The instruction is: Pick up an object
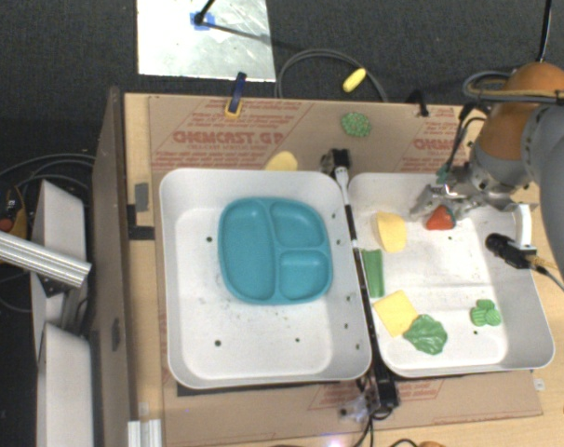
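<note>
Nearest the camera, along the front of the right bin (529, 338), the loose pieces lie scattered: a leafy green piece (425, 334) touches a yellow square block (393, 311), and a small green cluster (486, 314) sits apart toward the bin's right side; nothing here is stacked, so each could be taken from above on its own. A little further in, a green stick (372, 272) lies tight along the divider between the bins, an awkward spot, since a finger would have to fit against the wall; just beyond it a pale yellow wedge (391, 231) rests in open floor.

In the left bin (184, 277), a blue divided plate (275, 250) lies flat in the middle, too broad to be a likely pick.

Further back in the right bin, the action: the gripper (444, 205) is down low over a small red piece (439, 219), which sits right at its tips near the bin's far wall; this looks like the chosen target, being clear of its neighbours. Whether the tips are spread or pressed on it cannot be told from this angle; the red piece looks to rest on the bin floor, so no lift is claimed.

Beyond the bins, on the cardboard, a green knobbly piece (356, 124) and a yellow piece (282, 162) lie outside the working area, with another yellow item (354, 80) off the board's far edge.
</note>
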Motion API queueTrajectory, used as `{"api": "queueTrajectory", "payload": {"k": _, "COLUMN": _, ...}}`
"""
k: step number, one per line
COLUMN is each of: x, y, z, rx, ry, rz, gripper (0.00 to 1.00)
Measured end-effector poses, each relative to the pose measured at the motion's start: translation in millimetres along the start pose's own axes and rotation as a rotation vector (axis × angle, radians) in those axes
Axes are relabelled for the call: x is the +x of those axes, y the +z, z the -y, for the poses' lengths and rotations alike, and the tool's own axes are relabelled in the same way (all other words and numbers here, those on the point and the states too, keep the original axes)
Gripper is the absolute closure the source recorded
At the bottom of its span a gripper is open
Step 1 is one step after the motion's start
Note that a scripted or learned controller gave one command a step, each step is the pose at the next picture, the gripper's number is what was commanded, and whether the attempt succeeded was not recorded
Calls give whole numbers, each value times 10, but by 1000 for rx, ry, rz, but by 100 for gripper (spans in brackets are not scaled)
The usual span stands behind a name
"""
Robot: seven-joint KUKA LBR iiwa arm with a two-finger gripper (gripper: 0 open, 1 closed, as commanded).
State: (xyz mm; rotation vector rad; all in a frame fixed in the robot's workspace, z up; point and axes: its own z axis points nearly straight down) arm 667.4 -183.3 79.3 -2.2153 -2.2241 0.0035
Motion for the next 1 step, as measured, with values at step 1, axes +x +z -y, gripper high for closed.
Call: {"api": "queueTrajectory", "payload": {"k": 1, "x": -7, "y": -175, "z": -29, "rx": -9, "ry": -3, "rz": 4, "gripper": 100}}
